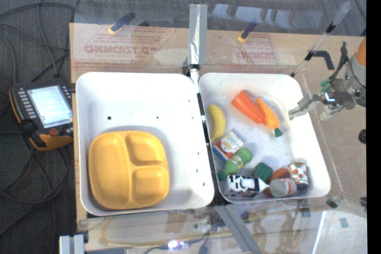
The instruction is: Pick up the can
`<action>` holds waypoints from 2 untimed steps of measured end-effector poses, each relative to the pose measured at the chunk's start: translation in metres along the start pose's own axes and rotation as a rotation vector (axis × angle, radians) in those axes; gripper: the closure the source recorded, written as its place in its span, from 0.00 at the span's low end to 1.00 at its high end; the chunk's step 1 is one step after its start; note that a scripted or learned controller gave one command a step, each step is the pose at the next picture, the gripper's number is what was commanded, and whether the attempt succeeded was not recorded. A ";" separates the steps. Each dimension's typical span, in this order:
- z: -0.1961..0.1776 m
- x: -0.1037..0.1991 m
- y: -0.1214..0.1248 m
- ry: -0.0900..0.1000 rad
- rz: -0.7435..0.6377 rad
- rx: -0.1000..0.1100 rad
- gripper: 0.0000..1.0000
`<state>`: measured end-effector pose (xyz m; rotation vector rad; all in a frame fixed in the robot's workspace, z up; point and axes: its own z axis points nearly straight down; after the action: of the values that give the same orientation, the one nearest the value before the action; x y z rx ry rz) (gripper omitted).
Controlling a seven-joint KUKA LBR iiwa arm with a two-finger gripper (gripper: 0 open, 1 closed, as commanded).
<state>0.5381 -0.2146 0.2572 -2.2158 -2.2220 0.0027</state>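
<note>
Can lies on its side in near-right corner of right bin, touching a small jar w/ other clutter. Gripper hovers over bin's right rim, well apart from can; can't tell if open or closed. Yellow tray in left bin.

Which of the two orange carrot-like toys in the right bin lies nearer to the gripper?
The smaller carrot, whose green tip points toward the gripper. The bigger orange carrot lies beside it on the far side, toward the banana.
</note>
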 end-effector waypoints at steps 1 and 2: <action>0.158 -0.001 -0.046 0.008 0.012 -0.004 0.00; 0.162 0.000 -0.044 0.011 0.070 -0.020 0.00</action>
<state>0.4933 -0.2140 0.0954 -2.2966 -2.1474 -0.0319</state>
